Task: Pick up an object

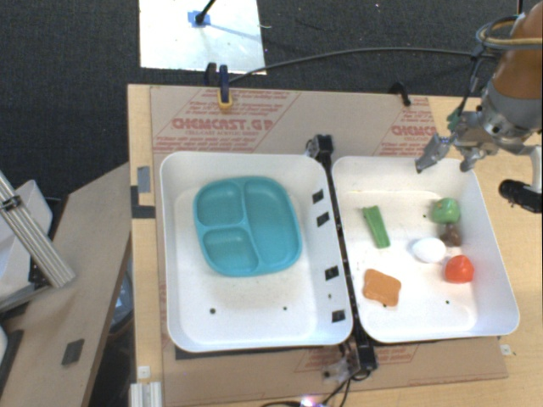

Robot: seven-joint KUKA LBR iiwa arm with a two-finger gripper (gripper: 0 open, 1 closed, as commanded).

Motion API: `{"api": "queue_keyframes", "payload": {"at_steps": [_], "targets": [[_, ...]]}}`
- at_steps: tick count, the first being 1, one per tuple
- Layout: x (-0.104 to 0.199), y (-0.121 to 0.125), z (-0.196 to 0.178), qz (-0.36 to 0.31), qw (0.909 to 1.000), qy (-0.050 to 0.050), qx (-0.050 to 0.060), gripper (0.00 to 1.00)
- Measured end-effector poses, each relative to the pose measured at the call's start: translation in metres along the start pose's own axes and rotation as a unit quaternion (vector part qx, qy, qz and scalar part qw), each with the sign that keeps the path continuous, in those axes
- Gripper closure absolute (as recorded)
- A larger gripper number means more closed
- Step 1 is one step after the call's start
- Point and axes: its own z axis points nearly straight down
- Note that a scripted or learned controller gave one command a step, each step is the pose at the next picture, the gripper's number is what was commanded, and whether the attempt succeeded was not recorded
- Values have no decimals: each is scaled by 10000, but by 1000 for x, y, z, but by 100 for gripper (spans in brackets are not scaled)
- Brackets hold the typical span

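The gripper (450,153) is seen spread apart and empty above the far right corner of the right bin (488,312). In that bin are scattered a green stick (376,226), orange piece (382,287), white egg (428,249), red ball (458,269) and green lump (445,210). A blue tray (247,225) is held in the left bin (182,312).

We see a tan wooden worktop (144,253) covered with a printed cardboard sheet (254,117) on dark carpeted floor (68,58); a pale square panel (199,24) lies beyond, and a grey aluminium rail (34,236) leans at the left
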Motion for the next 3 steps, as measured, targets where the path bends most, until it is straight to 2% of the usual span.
{"api": "queue_keyframes", "payload": {"at_steps": [1,2,3], "targets": [[1,2,-9,-13,10000,-10,-63,0],[-6,8,36,-5,10000,-13,-55,0],[-5,6,98,-4,10000,-8,-48,0]]}}
